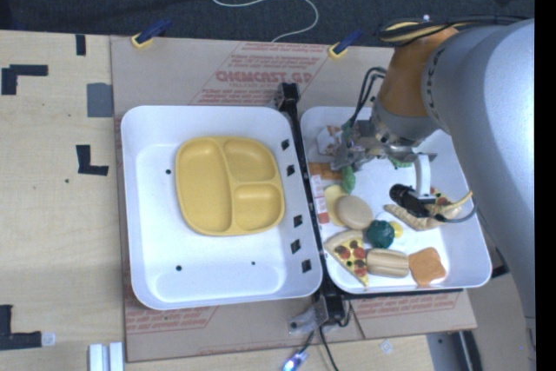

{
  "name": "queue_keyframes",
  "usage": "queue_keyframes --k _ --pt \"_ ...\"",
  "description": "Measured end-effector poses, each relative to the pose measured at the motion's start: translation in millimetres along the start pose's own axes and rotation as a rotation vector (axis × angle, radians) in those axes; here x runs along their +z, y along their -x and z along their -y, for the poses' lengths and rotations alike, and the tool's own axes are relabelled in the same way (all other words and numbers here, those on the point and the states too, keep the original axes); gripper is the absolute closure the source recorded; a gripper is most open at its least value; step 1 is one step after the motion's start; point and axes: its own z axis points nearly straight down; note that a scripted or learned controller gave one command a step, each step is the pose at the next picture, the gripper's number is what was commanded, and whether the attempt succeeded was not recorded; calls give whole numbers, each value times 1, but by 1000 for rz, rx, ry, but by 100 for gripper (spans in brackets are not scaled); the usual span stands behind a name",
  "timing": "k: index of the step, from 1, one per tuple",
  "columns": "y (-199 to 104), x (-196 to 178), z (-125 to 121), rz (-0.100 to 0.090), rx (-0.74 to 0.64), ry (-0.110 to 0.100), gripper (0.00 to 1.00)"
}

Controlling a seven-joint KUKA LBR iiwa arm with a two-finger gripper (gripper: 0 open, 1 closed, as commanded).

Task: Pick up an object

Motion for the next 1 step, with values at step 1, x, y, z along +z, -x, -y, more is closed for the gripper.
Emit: queue_keyframes --k 1 --pt "1 -2 13 -1 2 14 0"
